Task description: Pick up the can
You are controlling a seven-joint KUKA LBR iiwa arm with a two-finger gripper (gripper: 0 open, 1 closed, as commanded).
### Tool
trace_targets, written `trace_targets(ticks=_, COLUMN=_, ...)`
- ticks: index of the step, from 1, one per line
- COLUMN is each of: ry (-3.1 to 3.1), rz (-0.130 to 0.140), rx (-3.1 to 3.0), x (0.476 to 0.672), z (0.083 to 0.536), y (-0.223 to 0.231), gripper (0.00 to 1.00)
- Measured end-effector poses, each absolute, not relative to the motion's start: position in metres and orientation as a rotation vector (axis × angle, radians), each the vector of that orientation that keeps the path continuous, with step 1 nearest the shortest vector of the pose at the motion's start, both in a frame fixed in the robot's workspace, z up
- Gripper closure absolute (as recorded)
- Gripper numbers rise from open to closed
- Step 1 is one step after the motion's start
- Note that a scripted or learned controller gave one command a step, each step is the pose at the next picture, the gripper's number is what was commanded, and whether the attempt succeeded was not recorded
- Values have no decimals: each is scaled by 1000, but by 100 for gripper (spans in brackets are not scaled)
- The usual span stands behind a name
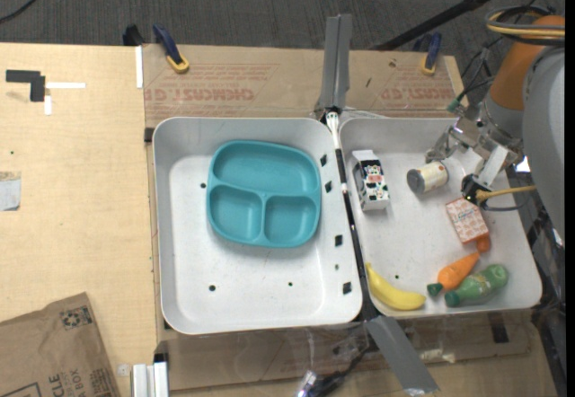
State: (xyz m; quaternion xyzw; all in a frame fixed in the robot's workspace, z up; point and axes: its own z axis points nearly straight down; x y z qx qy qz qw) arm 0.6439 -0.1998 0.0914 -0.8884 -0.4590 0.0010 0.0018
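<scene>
Pincer [455,145] grip unclear (metal fingers blurred) | cylindrical can [428,178] lying sideways, right bin [395,233]

arm: grey with orange band, reaching in from the right, upper right of view | wrist: angled down-left | end effector [452,145]: low over the right bin's upper part

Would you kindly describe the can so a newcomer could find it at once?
Look in the right-hand white bin, toward its far side. The can lies on its side there, right of the small white carton, near the end effector. It is the bin's only cylinder, cream with a grey end.
</scene>
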Motion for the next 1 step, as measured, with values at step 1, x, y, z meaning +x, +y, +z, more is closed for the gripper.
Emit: trace_targets(ticks=1, ry=-547, rz=6, rx=-3093, x=654, z=91, y=-199, gripper=0)
